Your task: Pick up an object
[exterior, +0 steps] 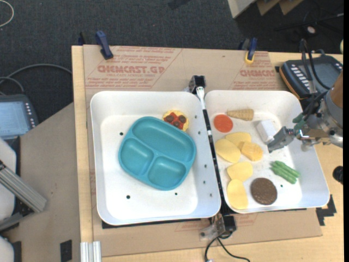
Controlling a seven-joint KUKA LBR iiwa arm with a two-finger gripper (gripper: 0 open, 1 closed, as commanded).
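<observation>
The gripper [276, 141] is reaching in from three o'clock over the right bin [311, 198], its grey fingertips hanging at about the bin's centre-right; whether the jaws are released or clenched cannot be told from this angle, and nothing is showing between them. A white block [265, 128] is lying just beside the fingertips at their eleven o'clock, so close that touching or apart cannot be told. The green beans [285, 171] are sitting near the tips at five o'clock, apart from them. At nine o'clock from the tips a cluster of yellow pieces [238, 146] is lying, with two more yellow pieces [238, 182] running down toward six o'clock of the bin. A brown round patty [264, 190] is resting at the bin's six o'clock, just beside the lowest yellow piece. An orange-red disc [223, 123] is lying at the bin's ten o'clock, and a tan cone-shaped piece [240, 114] is sitting just beside it toward twelve o'clock. In the left bin [103, 162] a teal divided plate [157, 153] is filling the centre, and a small yellow item topped with red [176, 119] is sitting at the plate's one o'clock, touching its rim.
</observation>
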